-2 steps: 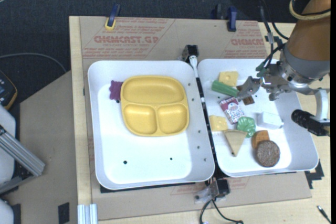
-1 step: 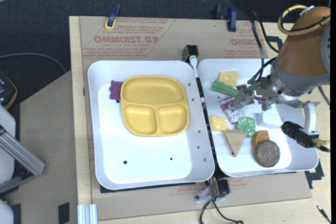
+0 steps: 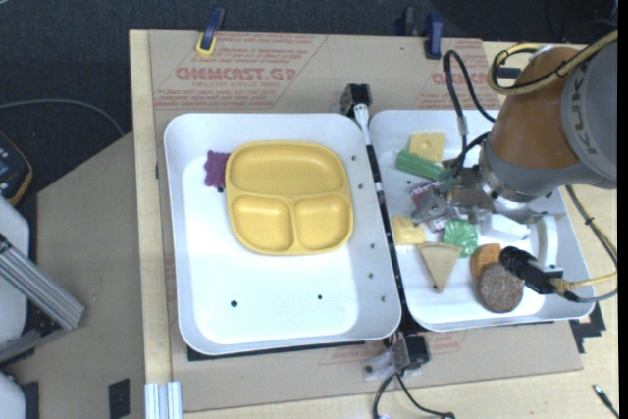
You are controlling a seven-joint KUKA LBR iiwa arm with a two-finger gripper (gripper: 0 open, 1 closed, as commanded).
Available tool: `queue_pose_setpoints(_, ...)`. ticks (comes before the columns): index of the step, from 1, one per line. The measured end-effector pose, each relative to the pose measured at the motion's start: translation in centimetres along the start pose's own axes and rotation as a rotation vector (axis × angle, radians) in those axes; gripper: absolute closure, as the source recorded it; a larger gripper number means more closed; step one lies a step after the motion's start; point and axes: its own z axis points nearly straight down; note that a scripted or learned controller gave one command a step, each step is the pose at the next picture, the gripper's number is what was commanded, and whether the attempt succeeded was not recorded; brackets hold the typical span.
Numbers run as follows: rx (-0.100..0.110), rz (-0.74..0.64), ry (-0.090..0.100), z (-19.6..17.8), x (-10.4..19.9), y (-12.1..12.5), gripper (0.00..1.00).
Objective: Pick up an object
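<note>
The arm's gripper (image 3: 446, 203) is down low in the middle of the right bin (image 3: 574, 309), right among the small toys, and I think it is there to grab one. I cannot tell what the jaws are doing, because the arm hides them. A green block (image 3: 459, 235) sits just beside the gripper and a pale wedge (image 3: 440, 264) lies near the bin's front edge, while the yellow tray (image 3: 289, 194) rests in the left bin (image 3: 186, 240), well apart.
</note>
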Motion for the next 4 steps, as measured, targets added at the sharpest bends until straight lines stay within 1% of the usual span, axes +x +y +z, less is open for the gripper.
queue_pose_setpoints(1,-0.014,0.002,-0.006,3.2,-0.2,0.3,0.00)
queue_pose_setpoints(2,-0.014,0.003,-0.004,2.3,-0.1,0.2,1.00)
queue_pose_setpoints(3,-0.015,0.000,-0.004,-3.9,-0.5,-0.2,1.00)
queue_pose_setpoints(4,-0.017,-0.001,-0.005,-9.5,-1.3,0.6,1.00)
